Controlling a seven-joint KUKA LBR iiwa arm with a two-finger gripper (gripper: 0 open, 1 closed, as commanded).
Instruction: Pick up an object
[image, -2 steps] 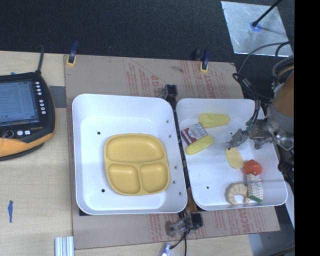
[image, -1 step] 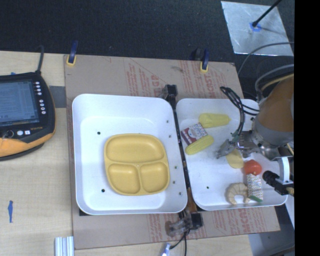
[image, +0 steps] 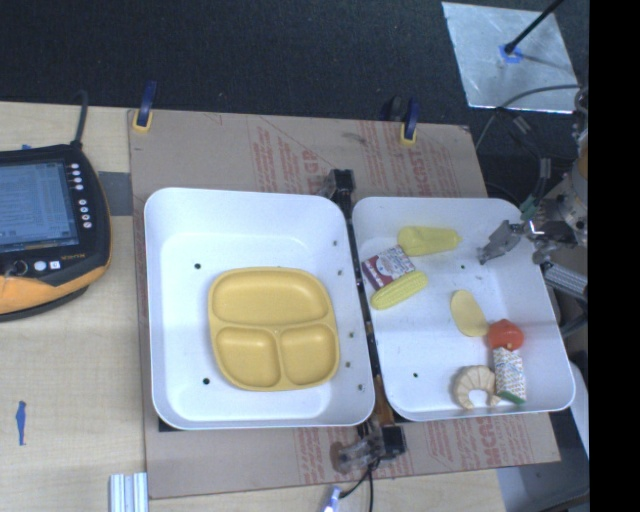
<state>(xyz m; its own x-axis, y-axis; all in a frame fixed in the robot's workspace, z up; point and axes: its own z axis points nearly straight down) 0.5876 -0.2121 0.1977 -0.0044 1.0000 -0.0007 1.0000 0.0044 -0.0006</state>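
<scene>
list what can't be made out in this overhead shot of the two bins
- Claw, camera view: too small and blurred to tell how its fingers are set.
- Arm beyond the wrist: cut off at the right edge.
- Small packet in the right bin: print too small to read.
- Tablet: cut off by the left edge.

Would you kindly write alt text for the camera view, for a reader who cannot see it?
A grey two-finger gripper hovers at the upper right edge of the right white bin, which holds small toy foods including a yellow corn cob and a red tomato. The left white bin holds a yellow three-compartment plastic tray.
</scene>
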